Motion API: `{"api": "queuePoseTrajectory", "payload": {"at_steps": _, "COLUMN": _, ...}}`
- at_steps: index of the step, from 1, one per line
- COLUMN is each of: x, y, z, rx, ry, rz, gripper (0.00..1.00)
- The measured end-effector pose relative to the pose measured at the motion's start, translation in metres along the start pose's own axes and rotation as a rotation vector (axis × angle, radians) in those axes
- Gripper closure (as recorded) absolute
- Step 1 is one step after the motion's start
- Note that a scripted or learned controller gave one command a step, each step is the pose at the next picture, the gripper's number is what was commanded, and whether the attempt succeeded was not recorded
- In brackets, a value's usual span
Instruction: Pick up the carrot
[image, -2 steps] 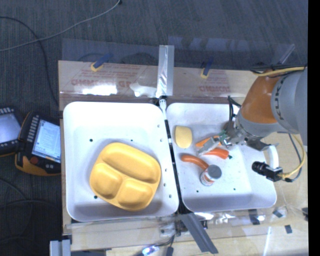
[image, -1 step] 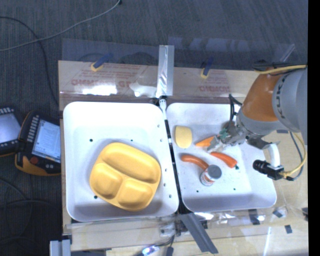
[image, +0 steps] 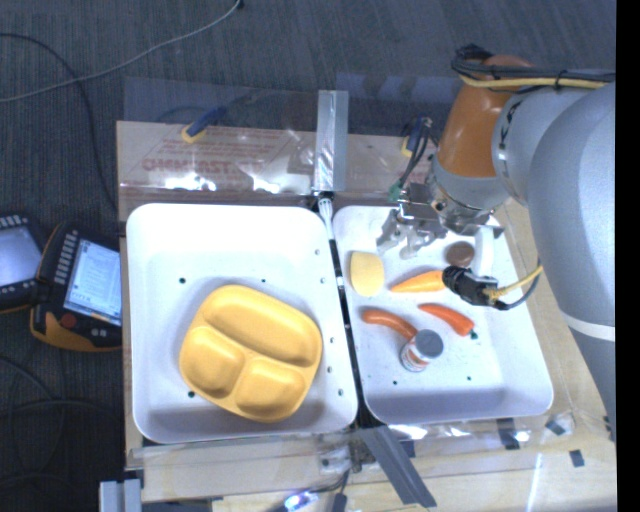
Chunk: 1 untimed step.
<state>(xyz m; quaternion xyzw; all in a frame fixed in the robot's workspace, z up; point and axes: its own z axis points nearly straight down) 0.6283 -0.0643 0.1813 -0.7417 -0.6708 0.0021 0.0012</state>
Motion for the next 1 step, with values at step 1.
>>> {"api": "queuePoseTrajectory", "payload": {"at_steps": 1, "x": -0.0541, "y": -0.0602, "z": -0.0146, "rx": 0.002, "ry": -0.001, "rz": 0.324, "gripper": 1.0}}
